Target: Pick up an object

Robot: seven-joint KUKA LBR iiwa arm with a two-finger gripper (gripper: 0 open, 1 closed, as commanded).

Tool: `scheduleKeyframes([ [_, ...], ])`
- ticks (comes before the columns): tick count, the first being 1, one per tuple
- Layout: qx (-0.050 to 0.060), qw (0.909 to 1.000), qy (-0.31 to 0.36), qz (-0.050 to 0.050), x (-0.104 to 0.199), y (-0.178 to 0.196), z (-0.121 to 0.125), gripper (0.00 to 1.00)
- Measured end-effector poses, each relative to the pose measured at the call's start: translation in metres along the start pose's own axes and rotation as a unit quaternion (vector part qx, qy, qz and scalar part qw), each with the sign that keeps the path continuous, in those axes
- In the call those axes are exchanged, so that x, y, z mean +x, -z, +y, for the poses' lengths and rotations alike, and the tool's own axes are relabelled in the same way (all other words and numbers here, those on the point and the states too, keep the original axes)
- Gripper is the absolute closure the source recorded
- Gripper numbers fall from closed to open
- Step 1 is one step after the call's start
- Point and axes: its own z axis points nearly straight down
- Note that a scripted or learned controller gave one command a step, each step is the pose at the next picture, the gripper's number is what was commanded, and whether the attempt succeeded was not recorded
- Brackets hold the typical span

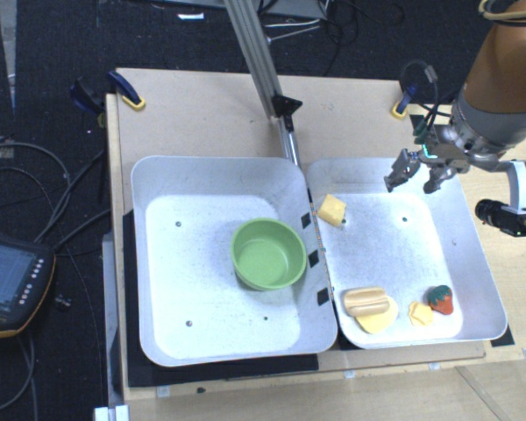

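Observation:
My gripper [418,175] hangs over the far part of the right bin [473,244], its two fingers spread open with nothing between them. A yellow block [332,210] lies at the right bin's left side, well left of the gripper. Along the bin's near edge lie a hot-dog-like toy [368,303], a small yellow piece [421,314] and a red and green strawberry-like toy [441,300]. A green bowl [268,253] stands upright in the left bin [175,235].
A slanted metal pole [256,46] comes down to the bench at the back between the bins. Clamps [127,92] sit at the bench's far corners. A handheld pendant [9,283] lies off the bench at left.

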Motion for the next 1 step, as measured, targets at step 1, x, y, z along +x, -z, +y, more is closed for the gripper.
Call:
scheduleKeyframes([
  [1, 0.000, 1.0000, 0.000, 0.000, 0.0000, 0.0000, 0.0000, 0.00],
])
